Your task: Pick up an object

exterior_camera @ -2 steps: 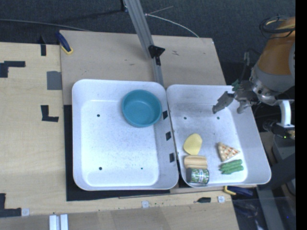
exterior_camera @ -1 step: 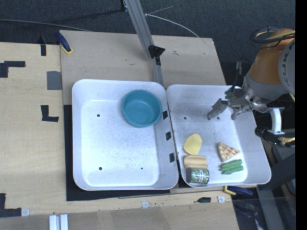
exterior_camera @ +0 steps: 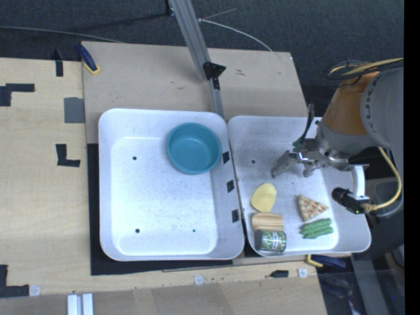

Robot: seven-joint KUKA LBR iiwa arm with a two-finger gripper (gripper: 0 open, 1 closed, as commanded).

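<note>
My gripper (exterior_camera: 294, 168) hangs over the middle of the right bin (exterior_camera: 256, 140), its two fingers spread open with nothing between them. Just below it lie a yellow oval piece (exterior_camera: 264, 197) and a pizza slice toy (exterior_camera: 311, 207). Nearer the front edge are a tan block (exterior_camera: 268, 221), a green can (exterior_camera: 270, 241) on its side and a green bean pod (exterior_camera: 316, 228). A blue bowl (exterior_camera: 193, 148) stands at the back of the left bin (exterior_camera: 131, 195).
A slanted metal pole (exterior_camera: 197, 41) runs down to the divide between the bins. The arm's grey body with its orange band (exterior_camera: 348, 110) fills the right side. Black cables (exterior_camera: 357, 202) loop by the right bin's edge.
</note>
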